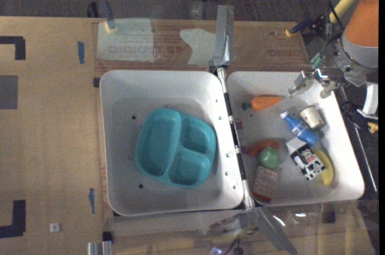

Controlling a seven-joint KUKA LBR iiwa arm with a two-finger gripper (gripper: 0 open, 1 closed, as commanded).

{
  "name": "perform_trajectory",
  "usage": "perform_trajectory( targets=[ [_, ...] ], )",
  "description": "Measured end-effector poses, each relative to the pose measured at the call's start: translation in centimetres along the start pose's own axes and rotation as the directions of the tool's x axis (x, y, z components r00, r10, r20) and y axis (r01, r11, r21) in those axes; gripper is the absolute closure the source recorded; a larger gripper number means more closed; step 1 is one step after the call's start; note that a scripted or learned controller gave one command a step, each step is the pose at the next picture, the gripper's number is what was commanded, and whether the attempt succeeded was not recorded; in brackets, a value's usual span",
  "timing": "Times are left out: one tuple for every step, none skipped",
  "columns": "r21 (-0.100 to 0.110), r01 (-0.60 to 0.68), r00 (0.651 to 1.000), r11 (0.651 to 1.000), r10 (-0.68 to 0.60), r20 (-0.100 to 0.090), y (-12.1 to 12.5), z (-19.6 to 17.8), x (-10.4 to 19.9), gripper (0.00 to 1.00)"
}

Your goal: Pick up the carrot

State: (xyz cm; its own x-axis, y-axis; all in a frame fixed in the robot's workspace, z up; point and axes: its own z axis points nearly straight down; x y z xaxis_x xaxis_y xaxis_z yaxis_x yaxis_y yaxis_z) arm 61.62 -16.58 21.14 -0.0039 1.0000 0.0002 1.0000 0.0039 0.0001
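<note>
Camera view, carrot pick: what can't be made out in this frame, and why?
- Tool: small and blurred, above the right bin's far corner; its finger state can't be read.
- Arm: cut off by the frame's right and top edges.
- Carrot: its height gap to the tool can't be judged from this slanted view.
- Red thing: partly covered by the green ball; identity unclear.
- Box: print too small to read.

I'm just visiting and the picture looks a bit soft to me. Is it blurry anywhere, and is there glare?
Camera view: soft throughout, small things like the carrot lack crisp edges; the hand at the right bin's far corner is smeared; pale glare sits on the clear panels behind the bins; shadows are faint.
</note>
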Motion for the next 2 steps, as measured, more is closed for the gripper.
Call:
perform_trajectory(
  targets=[
    [-0.003,0.098,0.995,0.995,-0.098,0.002,5.0,5.0,3.3,0.0],
    [-0.006,0.173,0.985,0.985,-0.173,0.003,5.2,12.4,6.2,0.0]
  ],
)
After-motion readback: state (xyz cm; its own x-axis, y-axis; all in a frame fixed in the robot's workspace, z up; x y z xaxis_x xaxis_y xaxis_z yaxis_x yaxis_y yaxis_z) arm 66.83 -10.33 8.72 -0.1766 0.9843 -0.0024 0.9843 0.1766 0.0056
